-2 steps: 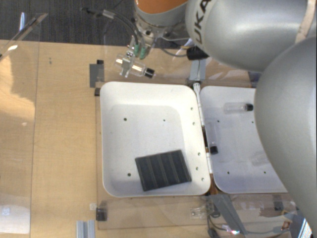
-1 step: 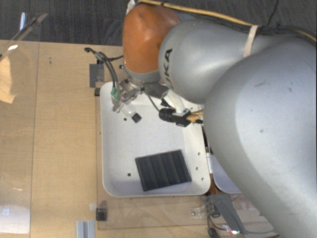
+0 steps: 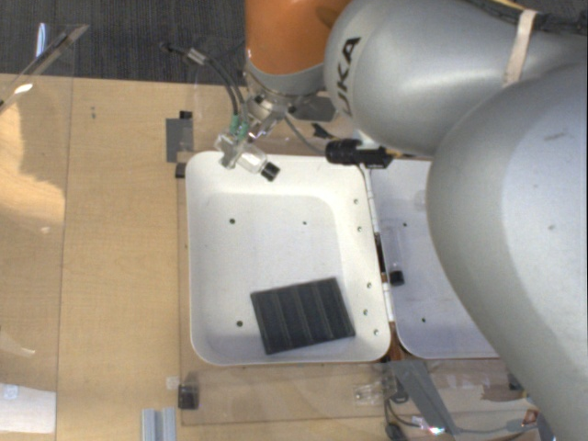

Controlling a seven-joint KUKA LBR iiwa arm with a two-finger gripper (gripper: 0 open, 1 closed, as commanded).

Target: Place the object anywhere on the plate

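Even, fairly bright light is falling from above. The left white bin (image 3: 276,246) is glowing almost overexposed, its inner walls shading softly grey toward the rim. Left of that bin, a pale glare patch is washing over the wooden surface (image 3: 92,246). Right of it, the grey arm (image 3: 478,154) is looming close and slightly soft, carrying broad highlights. Fine detail is looking grainy throughout.

The bench (image 3: 101,274) looks like pale wood with a smooth, faintly shiny finish. The left bin (image 3: 276,219) is white plastic, smooth and matt, and the ribbed pad (image 3: 302,315) in it is dark and dull — rubber or plastic. The arm (image 3: 441,72) has glossy grey shells — its orange band (image 3: 289,16) shines too.
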